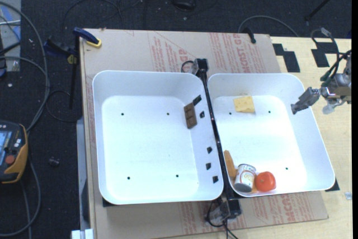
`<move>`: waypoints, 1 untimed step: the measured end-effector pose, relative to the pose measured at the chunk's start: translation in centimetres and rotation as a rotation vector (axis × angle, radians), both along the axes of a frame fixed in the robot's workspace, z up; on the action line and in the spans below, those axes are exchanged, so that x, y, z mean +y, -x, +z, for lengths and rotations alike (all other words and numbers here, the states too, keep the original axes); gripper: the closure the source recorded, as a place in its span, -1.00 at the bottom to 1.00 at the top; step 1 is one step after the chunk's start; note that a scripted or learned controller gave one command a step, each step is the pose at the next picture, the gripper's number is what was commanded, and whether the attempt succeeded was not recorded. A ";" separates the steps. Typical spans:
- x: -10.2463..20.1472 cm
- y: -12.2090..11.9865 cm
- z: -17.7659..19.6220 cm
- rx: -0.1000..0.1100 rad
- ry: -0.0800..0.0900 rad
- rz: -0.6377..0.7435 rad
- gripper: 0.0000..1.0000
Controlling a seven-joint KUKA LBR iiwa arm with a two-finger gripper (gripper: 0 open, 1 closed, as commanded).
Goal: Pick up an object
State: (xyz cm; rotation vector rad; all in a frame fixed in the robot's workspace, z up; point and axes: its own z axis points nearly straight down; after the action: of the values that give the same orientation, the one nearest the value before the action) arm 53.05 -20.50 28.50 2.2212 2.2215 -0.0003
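Note:
My gripper (316, 104) hovers over the right rim of the right bin (313, 137), open with nothing between its fingers. In that bin a yellow wedge-shaped block (243, 104) lies near the back. At the front corner are a small tin can (244, 176) on its side, a red tomato (265, 181) and an orange carrot-like stick (229, 162) along the left wall. A brown bar (191, 116) lies in the left bin (112, 92) near its right wall. The gripper is well to the right of all of them.
The two bins share a dark divider (210, 120) down the middle. They rest on a cardboard sheet (145, 50) on the bench. Cables and a blue-yellow clamp (86, 37) lie at the back left, outside the bins.

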 end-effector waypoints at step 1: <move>-1.7 -5.0 -5.8 0.005 -0.002 0.001 -1.00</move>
State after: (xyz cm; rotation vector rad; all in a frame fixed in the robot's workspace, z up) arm 58.02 -22.19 22.69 2.2239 2.2256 -0.0043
